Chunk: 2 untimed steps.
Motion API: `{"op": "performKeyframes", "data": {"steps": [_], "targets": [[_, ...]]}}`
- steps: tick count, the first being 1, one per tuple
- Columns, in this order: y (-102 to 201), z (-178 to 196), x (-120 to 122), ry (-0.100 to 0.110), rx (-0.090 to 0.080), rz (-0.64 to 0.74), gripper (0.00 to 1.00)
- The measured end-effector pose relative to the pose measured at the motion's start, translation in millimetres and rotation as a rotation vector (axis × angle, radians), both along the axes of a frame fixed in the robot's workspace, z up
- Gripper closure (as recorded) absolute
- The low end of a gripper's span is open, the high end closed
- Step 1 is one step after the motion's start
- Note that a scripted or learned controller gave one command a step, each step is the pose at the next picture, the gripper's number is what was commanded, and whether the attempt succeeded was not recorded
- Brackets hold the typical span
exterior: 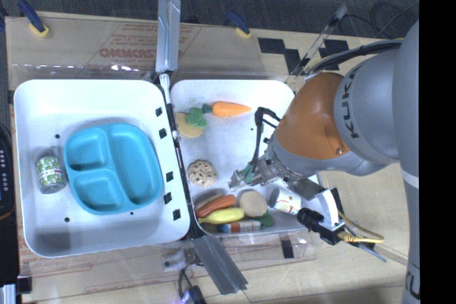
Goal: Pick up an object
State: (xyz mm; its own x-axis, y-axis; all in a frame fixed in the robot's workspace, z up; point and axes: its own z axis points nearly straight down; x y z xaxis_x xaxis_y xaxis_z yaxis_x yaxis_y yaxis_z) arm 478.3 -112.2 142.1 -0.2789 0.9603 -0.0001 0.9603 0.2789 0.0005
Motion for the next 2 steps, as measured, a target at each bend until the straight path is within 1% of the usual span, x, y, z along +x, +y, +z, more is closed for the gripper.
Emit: {"op": "performKeyframes", "data": {"steps": [1, 2], "targets": [[59.4, 49.4, -1.1, 0.002, 0.000, -0.265, 1.00], [59.1, 160.5, -0.1, -0.006, 0.000, -0.163, 1.00]]}}
